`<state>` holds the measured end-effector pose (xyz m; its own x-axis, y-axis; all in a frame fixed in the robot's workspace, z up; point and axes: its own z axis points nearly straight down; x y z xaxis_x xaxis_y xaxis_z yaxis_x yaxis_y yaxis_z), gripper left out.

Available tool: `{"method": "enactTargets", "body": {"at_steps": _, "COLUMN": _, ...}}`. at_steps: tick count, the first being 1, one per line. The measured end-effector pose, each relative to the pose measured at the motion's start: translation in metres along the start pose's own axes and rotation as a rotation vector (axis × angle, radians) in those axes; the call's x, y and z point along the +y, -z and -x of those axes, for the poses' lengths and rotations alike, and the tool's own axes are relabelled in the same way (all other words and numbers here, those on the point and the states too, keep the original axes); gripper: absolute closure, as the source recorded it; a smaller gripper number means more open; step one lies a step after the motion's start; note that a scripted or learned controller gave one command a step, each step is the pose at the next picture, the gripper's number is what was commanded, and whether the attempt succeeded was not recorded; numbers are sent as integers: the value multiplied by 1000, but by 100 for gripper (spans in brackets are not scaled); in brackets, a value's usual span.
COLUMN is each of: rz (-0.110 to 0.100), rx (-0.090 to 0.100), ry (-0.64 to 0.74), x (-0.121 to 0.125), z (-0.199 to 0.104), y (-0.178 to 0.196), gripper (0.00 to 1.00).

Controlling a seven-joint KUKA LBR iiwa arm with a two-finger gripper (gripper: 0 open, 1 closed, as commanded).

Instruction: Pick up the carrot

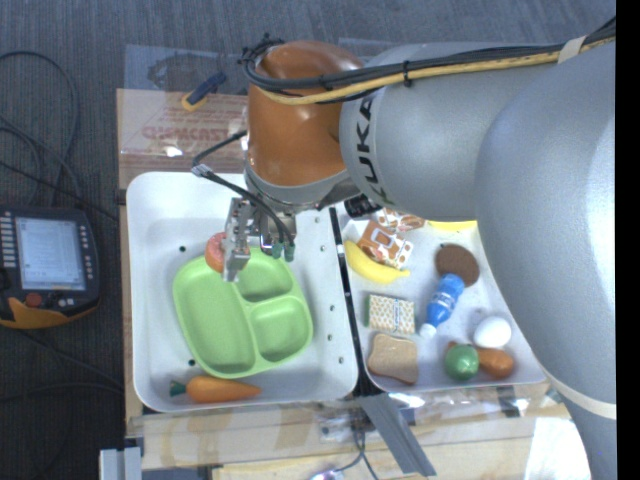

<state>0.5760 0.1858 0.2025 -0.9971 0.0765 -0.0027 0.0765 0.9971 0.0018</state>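
**Gripper over the plate, carrot waiting at the front wall**

Starting far left, a teach pendant [45,265] sits beside the counter. Into the left bin [150,208] now: one green divided plate [240,318], one reddish round piece [215,251] peeking out at its upper rim, and one carrot [218,390] lying flat along the bin's near wall, just below the plate, leafy end pointing left. The gripper [250,246] hangs over the plate's upper edge, well apart from the carrot; whether it is spread or pressed together, I cannot tell from this angle, and nothing shows between its tips.

The risks, as I judge them: the carrot hugs the wall, so a descending finger could strike the rim or plate edge, or nudge the carrot away. The red piece sits much nearer and could be taken by mistake.

Across the divider, the right bin [520,378] holds one banana [368,266], one blue bottle [443,301], one cracker [391,313], one bread slice [393,358] and one white egg [492,332].
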Motion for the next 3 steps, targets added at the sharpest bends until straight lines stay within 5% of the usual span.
{"method": "enactTargets", "body": {"at_steps": 1, "rz": -1, "rx": 1, "ry": 155, "x": 51, "z": 36, "y": -9, "gripper": 100}}
{"method": "enactTargets", "body": {"at_steps": 2, "rz": -3, "rx": 2, "ry": 196, "x": 53, "z": 75, "y": -26, "gripper": 100}}
{"method": "enactTargets", "body": {"at_steps": 3, "rz": -1, "rx": -5, "ry": 438, "x": -13, "z": 54, "y": 52, "gripper": 100}}
